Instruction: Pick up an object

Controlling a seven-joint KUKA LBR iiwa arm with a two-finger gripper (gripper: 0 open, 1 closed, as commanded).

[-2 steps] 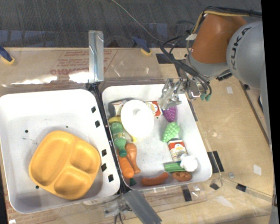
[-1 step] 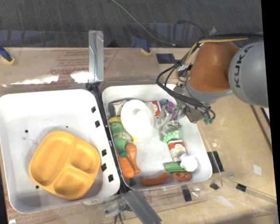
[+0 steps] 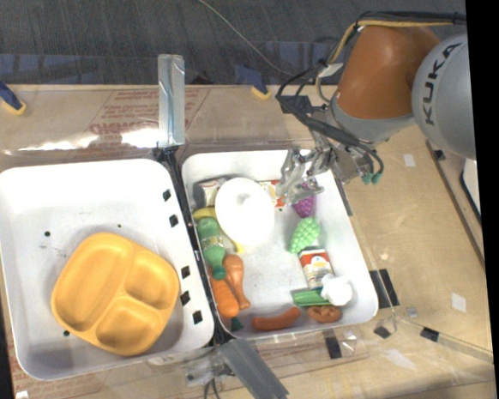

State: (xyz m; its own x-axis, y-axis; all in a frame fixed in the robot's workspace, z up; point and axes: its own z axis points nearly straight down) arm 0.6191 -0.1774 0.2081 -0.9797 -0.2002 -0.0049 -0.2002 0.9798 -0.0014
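Near right bin (image 3: pixel 366 267) far rim: tool (image 3: pixel 302 175) above purple grapes (image 3: pixel 304 205); spread unclear.

Both white bins (image 3: pixel 30 255) look like smooth, slightly glossy plastic. The yellow divided plate (image 3: pixel 115 291) in the left bin is matt plastic. The round white lid (image 3: pixel 243 210) in the right bin shines. Cardboard (image 3: pixel 80 122) under clear film lies on the far side.

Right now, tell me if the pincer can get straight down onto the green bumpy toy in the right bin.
Probably yes. The green bumpy toy lies uncovered just below the pincer, with bare bin floor on its left; only the purple toy sits between them.
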